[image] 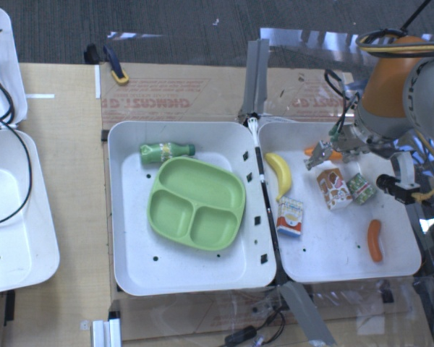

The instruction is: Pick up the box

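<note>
A small white box (291, 217) with red and blue print lies at the left side of the right bin (347, 266), just below a banana (278, 173). A second, brown and white carton (333, 188) lies tilted near the bin's middle. My gripper (320, 155) hangs over the far part of the right bin, just above and left of the brown carton and well apart from the white box. Nothing shows in its grasp. The arm's orange band (390, 85) is at the upper right.
A small green packet (361, 188) lies beside the brown carton, and an orange sausage (375, 240) lies near the bin's right side. The left bin (130, 251) holds a green divided plate (197, 203) and a green bottle (166, 151).
</note>
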Robot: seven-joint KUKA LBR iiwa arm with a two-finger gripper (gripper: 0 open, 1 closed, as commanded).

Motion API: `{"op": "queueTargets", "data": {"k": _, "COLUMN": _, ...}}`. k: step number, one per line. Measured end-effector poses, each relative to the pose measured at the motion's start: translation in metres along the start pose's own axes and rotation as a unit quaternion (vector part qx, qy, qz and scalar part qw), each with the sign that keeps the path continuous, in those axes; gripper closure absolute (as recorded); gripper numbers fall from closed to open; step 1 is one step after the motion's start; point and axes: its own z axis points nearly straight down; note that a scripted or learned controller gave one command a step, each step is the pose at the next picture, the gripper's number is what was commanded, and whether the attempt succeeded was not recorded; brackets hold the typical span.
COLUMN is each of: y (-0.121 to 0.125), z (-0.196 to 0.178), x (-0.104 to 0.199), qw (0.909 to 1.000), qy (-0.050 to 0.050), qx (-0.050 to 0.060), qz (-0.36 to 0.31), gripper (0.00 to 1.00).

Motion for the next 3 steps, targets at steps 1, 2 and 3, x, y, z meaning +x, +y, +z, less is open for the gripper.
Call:
{"op": "queueTargets", "data": {"k": 1, "y": -0.059, "z": 0.012, "x": 0.054, "qw": 0.9998, "qy": -0.001, "qx": -0.002, "qz": 0.021, "gripper": 0.00}}
{"op": "queueTargets", "data": {"k": 2, "y": -0.127, "z": -0.084, "x": 0.088, "qw": 0.9998, "qy": 0.001, "qx": 0.002, "qz": 0.017, "gripper": 0.00}}
{"op": "queueTargets", "data": {"k": 3, "y": -0.127, "z": -0.092, "x": 0.087, "qw": 0.9998, "qy": 0.000, "qx": 0.002, "qz": 0.019, "gripper": 1.00}}
